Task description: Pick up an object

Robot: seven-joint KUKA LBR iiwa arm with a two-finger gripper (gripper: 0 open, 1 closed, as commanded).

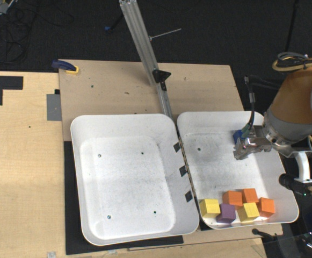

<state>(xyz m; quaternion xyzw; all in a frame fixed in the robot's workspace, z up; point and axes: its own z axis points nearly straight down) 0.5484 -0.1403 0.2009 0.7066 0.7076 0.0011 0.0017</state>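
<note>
Two shallow white bins sit side by side on the surface, the left bin beside the right bin, with a slanted metal rail rising behind the seam between them. From the right, the arm reaches over the right bin, its jaws poised above the bin's bare middle, well apart from the cluster of small blocks gathered at the bin's near edge. That cluster holds a yellow block, a purple block, a second yellow block and three orange blocks, packed close and mostly touching. Judged from this, the task is hardly begun: nothing appears lifted, every block lies on the bin floor, and the reach, descent, grasp and lift all seem left to do. How far the jaws stand apart cannot be told from this angle, and no block shows between them; a small blue part sits just by them, seemingly belonging to the tool itself.
</note>
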